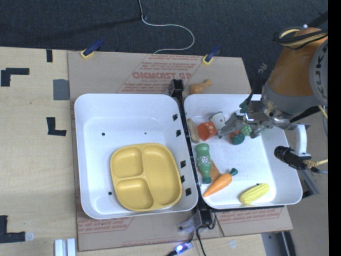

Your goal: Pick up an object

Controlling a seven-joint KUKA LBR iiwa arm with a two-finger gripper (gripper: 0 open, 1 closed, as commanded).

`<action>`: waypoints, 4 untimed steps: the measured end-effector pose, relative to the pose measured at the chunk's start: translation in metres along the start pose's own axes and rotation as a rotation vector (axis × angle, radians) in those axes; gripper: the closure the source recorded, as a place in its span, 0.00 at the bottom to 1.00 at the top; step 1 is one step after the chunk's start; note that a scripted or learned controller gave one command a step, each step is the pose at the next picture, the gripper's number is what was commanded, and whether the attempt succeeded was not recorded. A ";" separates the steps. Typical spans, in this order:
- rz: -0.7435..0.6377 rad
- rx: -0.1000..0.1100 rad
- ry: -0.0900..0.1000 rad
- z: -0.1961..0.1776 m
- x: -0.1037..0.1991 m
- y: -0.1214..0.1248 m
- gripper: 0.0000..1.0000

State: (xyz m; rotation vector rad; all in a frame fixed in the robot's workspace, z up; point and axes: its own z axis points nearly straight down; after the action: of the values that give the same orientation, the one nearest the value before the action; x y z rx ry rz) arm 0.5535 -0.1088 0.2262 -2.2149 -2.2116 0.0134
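My gripper (242, 129) hangs over the upper middle of the right bin (282, 167), open, with its fingers spread to either side of a small dark green toy (237, 138) that lies on the bin floor just below it. Left of it lie a red toy (206, 130) and a small white piece (217, 118). A green bottle-shaped toy (203, 160) lies by the bin's left wall. An orange carrot (219, 183) and a yellow corn cob (254, 194) rest near the front edge.
The left bin (90, 121) holds a yellow divided plate (145, 176). A tan toy (199, 86) lies on the cardboard behind the bins. The arm's orange band (295, 63) rises at the right, and a black fitting (287, 156) sticks out over the right bin's right side.
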 end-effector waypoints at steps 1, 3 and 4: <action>-0.003 -0.012 -0.002 -0.006 0.000 0.002 0.00; -0.002 -0.009 0.000 0.112 0.003 0.004 0.00; -0.003 -0.011 -0.003 0.143 0.004 0.004 0.00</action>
State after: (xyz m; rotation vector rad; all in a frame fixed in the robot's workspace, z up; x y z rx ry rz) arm 0.5554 -0.1048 0.0827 -2.2184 -2.2223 0.0037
